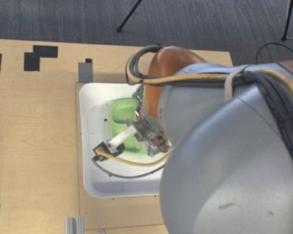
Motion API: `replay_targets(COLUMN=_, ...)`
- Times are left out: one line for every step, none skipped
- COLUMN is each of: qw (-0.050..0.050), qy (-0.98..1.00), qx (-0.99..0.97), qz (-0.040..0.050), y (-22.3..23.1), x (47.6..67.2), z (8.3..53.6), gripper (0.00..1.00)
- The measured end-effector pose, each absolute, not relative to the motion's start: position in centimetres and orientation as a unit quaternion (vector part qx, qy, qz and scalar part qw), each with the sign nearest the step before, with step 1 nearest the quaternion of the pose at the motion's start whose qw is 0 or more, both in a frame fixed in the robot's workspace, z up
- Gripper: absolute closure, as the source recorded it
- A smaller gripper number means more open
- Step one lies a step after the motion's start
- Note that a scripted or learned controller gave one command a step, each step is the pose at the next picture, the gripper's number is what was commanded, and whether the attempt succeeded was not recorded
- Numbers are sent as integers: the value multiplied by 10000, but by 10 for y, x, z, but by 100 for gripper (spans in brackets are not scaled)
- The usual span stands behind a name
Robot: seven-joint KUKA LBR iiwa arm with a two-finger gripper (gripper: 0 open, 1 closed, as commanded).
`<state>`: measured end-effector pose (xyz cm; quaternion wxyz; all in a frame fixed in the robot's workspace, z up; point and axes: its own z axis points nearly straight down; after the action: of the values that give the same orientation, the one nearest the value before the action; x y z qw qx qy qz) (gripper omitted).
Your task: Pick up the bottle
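So the arm (pixel 224 145) is way down inside the white bin (pixel 90 130), and the gripper (pixel 147 133) sits right over the green bottle (pixel 121 112). The bottle lies flat on the bin floor, poking out to the left of and just under the gripper. Can't tell whether the gripper is spread or pinched, the wrist hardware blocks it. A white tube-like piece (pixel 121 138) sticks out down-left of the gripper, with a tan cable (pixel 132 162) looping below it. My guess is the bottle's light plastic, smooth, a bit squishy and probably slippery, so it could squirt out if pinched near an end. I'd grab across the narrow middle of the body.
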<state>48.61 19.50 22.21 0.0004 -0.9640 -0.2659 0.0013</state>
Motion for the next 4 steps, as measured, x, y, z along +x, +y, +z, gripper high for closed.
replay_targets(qw=1, qy=-3437, qx=-9391, qz=0, y=123, x=540, z=264, gripper=100)
replay_targets(qw=5, qy=-1323, qx=-9912, qz=4, y=167, x=553, z=204, gripper=100)
replay_targets(qw=1, qy=-2256, qx=-9742, qz=-15, y=113, x=535, z=398, gripper=100)
replay_targets(qw=7, qy=-3828, qx=-9238, qz=11, y=162, x=486, z=278, gripper=100)
